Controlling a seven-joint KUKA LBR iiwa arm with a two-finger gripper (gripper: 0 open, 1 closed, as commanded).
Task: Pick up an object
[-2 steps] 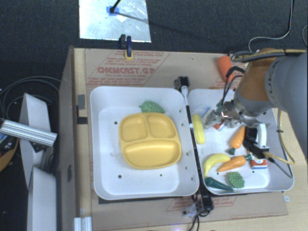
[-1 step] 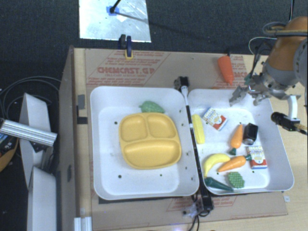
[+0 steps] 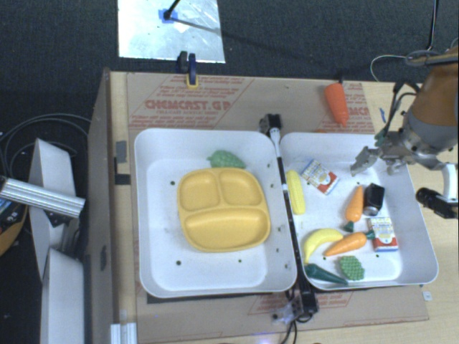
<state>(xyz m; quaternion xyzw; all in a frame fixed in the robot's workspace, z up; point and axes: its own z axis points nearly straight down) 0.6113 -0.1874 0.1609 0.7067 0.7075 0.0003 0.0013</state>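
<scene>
the job looks barely begun from here: nothing is lifted, and every item lies flat in its bin or on the board. the grey two-finger gripper (image 3: pixel 374 158) hangs over the top right part of the right-hand shallow white bin (image 3: pixel 423 264), its metal tips pointing left, and i see nothing between them; whether it is released or clenched i cannot tell at this slant.

which thing it means to take is a guess. closest under it are the small black cylinder (image 3: pixel 373 198) and the short orange carrot (image 3: pixel 354 203) just beside it, near the middle of that bin. the carrot's long axis runs nearly up and down the view, leaning a little right at the top, with its dark stem end toward the bottom. a second, longer orange carrot (image 3: pixel 344 244) lies below, running left to right with its upper end to the right, touching the yellow banana (image 3: pixel 320 239).

the left-hand white bin (image 3: pixel 154 264) holds a yellow divided plate (image 3: pixel 222 210) with a green leafy piece (image 3: pixel 226 159) at its top edge. what is left is the whole pick: descend, close, lift.
</scene>
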